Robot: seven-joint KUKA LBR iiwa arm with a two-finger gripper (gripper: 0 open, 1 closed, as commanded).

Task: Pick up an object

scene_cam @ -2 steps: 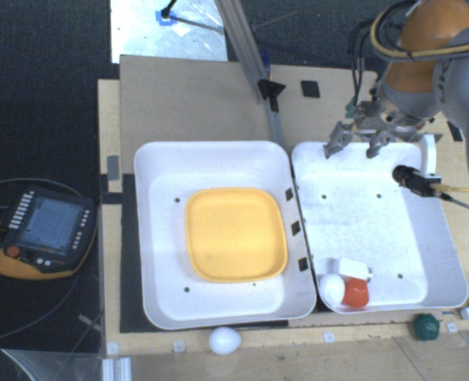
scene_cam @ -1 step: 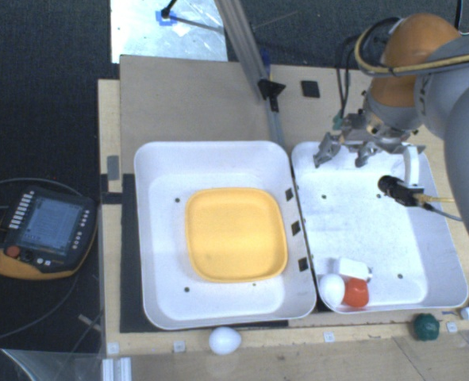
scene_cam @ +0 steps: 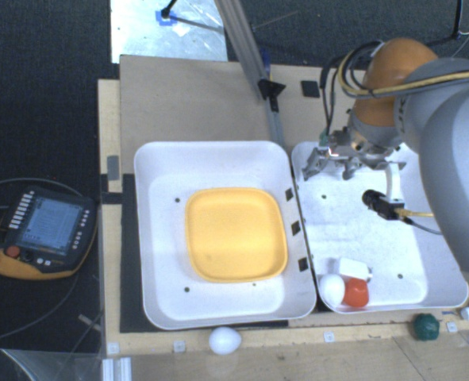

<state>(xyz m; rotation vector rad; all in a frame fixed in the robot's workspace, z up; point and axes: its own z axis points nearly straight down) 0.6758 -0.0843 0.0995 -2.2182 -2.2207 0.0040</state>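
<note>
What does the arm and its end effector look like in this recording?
The arm is a thick, smooth grey cylinder ending in an orange rounded band above the wrist. Black and yellowish cables loop beside the band. The end effector is a small metallic silver assembly with black fittings.

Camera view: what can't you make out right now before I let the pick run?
- Gripper: too small and dark to read, seen from above under the wrist.
- White block: partly covered by the red ball; shape unclear.
- Right bin: far side hidden under the arm.
- Green object outside the bin: too small to identify.
</note>
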